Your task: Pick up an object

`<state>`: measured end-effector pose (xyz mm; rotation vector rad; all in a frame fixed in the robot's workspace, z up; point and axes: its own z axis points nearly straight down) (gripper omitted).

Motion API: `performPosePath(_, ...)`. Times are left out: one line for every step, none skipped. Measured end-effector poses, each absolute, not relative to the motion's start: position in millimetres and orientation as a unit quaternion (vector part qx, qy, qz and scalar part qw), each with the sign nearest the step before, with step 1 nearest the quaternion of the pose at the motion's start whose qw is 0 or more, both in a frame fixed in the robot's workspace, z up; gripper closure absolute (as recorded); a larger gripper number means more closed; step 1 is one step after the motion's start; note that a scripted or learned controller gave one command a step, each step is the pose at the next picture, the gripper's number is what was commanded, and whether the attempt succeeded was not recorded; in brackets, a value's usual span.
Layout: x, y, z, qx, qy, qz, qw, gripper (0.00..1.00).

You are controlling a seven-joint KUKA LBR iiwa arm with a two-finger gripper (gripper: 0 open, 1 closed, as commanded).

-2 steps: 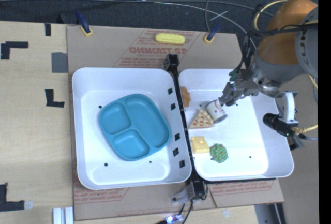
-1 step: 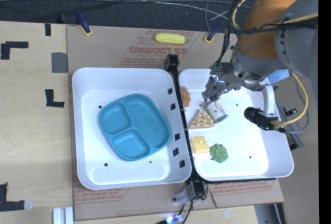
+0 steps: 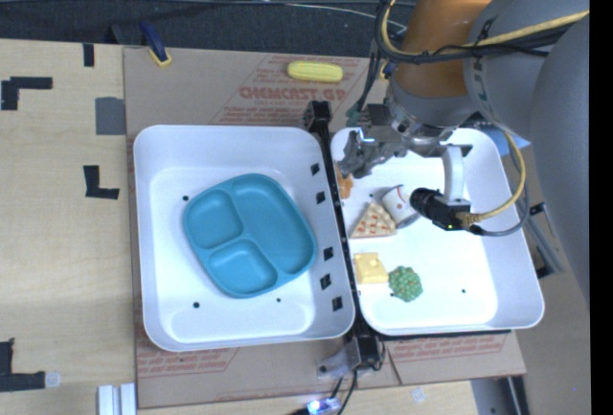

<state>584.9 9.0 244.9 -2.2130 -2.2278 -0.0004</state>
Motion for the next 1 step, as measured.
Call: performPosePath(594.7,67.7,244.7,-0.705,-0.709,0.0002,0.001,1.0)
